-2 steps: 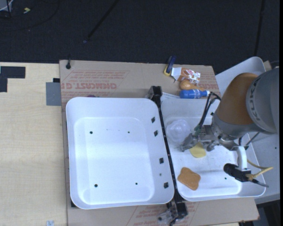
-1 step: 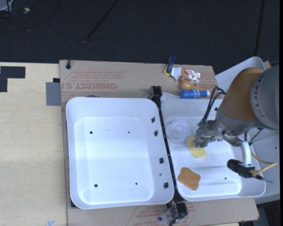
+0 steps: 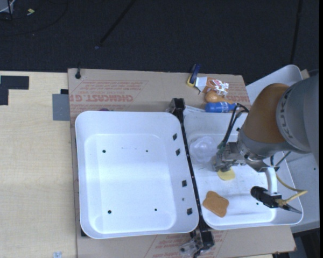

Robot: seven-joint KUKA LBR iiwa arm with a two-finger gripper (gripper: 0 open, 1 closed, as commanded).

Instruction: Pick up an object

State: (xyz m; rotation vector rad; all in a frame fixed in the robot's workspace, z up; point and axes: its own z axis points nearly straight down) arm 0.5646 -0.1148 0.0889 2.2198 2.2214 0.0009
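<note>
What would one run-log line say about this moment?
arm: over right bin | hand: low, at yellow piece | grip: unclear | toast-like piece: loose nearby | left bin: untouched

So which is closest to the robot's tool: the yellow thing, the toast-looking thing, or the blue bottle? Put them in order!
Measured from the tool in the camera view:
1. Yellow piece, right under the tool in the right bin.
2. Toast-like brown piece, toward the bin's near edge.
3. Blue bottle, at the bin's far edge.
</note>
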